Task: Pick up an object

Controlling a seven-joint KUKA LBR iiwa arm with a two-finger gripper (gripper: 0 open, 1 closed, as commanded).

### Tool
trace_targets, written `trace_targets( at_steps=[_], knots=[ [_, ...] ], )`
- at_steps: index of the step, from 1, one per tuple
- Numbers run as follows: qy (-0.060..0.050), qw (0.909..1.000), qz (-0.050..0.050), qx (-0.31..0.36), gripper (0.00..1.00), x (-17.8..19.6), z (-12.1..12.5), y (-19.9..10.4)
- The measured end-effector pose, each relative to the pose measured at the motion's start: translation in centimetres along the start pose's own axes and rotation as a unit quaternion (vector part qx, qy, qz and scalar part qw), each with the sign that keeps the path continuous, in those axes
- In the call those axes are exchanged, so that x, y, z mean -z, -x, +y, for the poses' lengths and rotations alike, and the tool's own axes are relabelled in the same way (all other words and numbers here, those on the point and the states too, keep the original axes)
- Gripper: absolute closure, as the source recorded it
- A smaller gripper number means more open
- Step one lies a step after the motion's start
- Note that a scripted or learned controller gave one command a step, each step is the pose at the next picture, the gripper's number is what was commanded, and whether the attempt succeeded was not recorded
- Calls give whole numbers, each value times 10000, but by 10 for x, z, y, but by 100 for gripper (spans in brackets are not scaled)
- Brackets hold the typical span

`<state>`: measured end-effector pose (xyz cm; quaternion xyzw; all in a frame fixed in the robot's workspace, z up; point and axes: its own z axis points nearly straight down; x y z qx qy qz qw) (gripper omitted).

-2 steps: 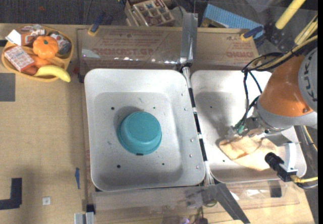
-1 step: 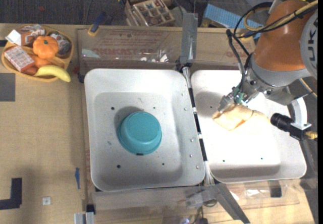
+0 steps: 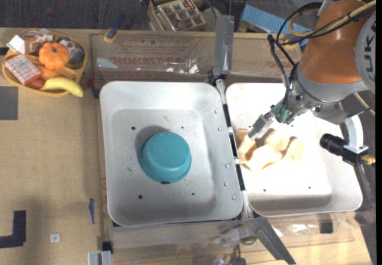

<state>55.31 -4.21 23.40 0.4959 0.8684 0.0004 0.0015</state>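
Two bins side by side on bench: bowl (image 3: 166, 157) upturned in left bin (image 3: 119, 102), soft objects (image 3: 268, 151) at left side of right bin (image 3: 310, 189), under gripper (image 3: 261, 126). Basket (image 3: 12, 70) of toy food far left.

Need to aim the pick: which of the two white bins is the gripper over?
The right bin, holding a pale tan object beside the gripper. The left bin holds a teal bowl.
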Motion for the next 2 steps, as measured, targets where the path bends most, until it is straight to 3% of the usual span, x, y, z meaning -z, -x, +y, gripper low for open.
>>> trace_targets(
  at_steps=[1,2],
  knots=[
    [3,9940,1,-1096,0,-135,-6,66],
    [0,9940,0,-1094,0,-135,-6,66]
  ],
)
